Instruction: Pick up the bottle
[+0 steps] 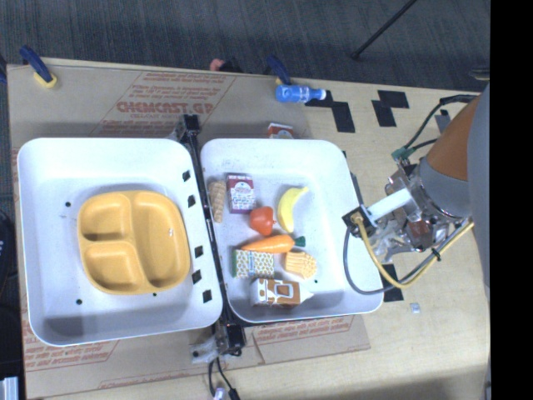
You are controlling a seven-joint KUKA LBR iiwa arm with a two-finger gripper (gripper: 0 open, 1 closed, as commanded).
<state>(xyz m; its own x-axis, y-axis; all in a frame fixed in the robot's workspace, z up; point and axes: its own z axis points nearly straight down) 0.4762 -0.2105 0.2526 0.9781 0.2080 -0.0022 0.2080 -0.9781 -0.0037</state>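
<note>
A small blue bottle (298, 94) with a pale cap lies on its side on the cardboard, just beyond the far edge of the right bin (333, 152). My gripper (398, 233) hangs over the bench to the right of that bin, outside its right wall and well short of the bottle. Cables and a yellow hose loop around the wrist and hide the gripper's tips. Nothing shows in its grasp.
The right bin holds several toy foods: a red box (241, 192), a banana (290, 207), a tomato (261, 219), a carrot (268, 243) and a carton (279, 292). A yellow divided plate (133, 240) lies in the left bin. Blue clamps (277, 69) grip the cardboard's far edge.
</note>
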